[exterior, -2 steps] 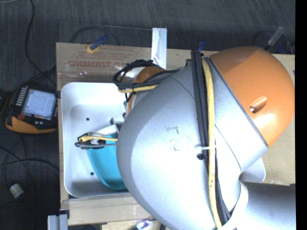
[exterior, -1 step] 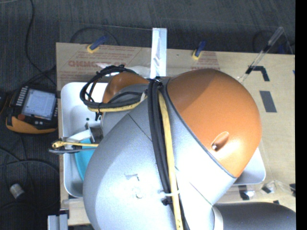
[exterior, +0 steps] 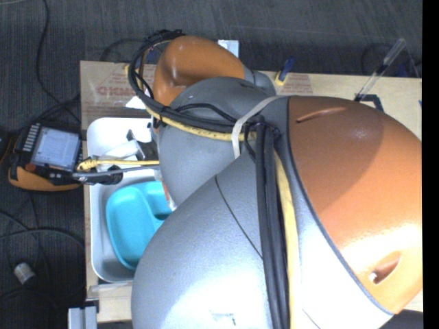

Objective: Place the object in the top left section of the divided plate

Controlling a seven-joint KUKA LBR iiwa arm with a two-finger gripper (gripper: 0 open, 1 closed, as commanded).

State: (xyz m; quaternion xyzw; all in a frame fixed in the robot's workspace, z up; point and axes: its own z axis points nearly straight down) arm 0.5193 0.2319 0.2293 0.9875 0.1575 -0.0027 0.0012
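The grey and orange arm [exterior: 288, 204] covers most of the table [exterior: 103, 81]; a blue divided plate [exterior: 134, 221] lies in a white bin [exterior: 99, 252]. Whether the tool is wide or narrow, I cannot tell.

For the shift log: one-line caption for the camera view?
Grey-and-orange arm looms over white bin holding blue divided plate.

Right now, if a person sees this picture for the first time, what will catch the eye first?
The grey and orange arm dominates, covering the centre and right and hiding most of the bench. At the left, a bright blue divided plate lies in the white bin. Black cables run along the arm.
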